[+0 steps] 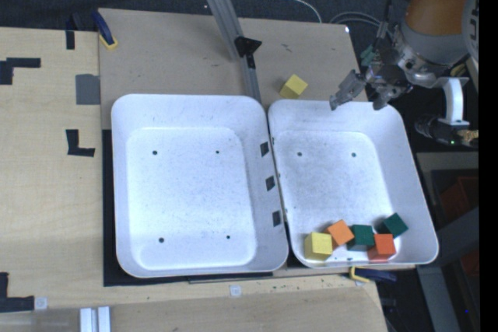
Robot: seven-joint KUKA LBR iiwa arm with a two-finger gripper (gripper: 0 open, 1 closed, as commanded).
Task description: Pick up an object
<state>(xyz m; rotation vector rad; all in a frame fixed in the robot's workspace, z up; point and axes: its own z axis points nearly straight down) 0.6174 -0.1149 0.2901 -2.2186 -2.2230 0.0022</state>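
Nothing is picked yet: the gripper [359,92] hangs over the right bin's [327,167] top rim, fingers spread and holding nothing, while the blocks [356,236] lie clustered at the lower right.

The arm [443,4] is cut off by the top and right edges. A red block [379,255] lies mostly hidden under the orange block [384,244], possibly touching it.

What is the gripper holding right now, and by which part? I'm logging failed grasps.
Nothing is held. The gripper hangs over the far rim of the right bin, nothing between its fingers; the blocks lie in the bin's near corner.
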